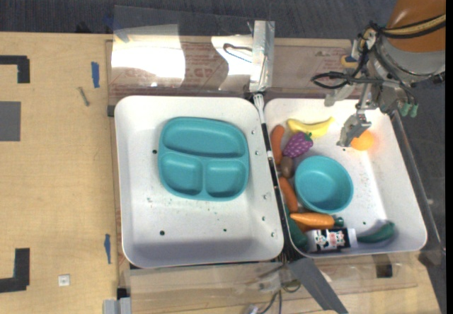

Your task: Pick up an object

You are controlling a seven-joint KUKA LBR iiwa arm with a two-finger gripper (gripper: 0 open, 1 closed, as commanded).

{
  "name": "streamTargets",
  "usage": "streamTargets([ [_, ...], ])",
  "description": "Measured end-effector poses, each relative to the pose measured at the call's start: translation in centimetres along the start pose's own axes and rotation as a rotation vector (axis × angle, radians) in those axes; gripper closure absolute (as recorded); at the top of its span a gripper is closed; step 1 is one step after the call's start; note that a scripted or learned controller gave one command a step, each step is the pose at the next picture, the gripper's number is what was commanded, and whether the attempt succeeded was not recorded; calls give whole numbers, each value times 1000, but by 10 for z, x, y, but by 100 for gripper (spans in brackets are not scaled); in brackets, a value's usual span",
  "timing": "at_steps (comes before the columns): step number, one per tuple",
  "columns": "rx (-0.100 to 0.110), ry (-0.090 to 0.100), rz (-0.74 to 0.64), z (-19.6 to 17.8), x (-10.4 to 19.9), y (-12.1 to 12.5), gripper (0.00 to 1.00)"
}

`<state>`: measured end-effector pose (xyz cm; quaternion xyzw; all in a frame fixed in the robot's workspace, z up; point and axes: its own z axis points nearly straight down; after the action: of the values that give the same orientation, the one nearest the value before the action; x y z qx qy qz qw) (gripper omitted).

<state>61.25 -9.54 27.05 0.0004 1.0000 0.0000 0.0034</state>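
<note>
Right white plastic bin [407, 185]: two-finger gripper [352, 132] hovered beside small orange fruit [363, 140], approach underway; finger state unclear, descent needed next

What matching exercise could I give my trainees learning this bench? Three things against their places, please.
Things:
1. teal divided plate
2. teal bowl
3. banana

Places:
A. far end of the right bin, near the grapes
B. middle of the left bin
C. middle of the right bin

Pairs: 1-B, 2-C, 3-A
</note>
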Motion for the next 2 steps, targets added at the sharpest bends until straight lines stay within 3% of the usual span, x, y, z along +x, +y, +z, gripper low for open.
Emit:
streamTargets([
  [1, 7, -24, -279, 143, -6, -20, 0],
  [2, 1, -4, -155, 181, 4, -69, 0],
])
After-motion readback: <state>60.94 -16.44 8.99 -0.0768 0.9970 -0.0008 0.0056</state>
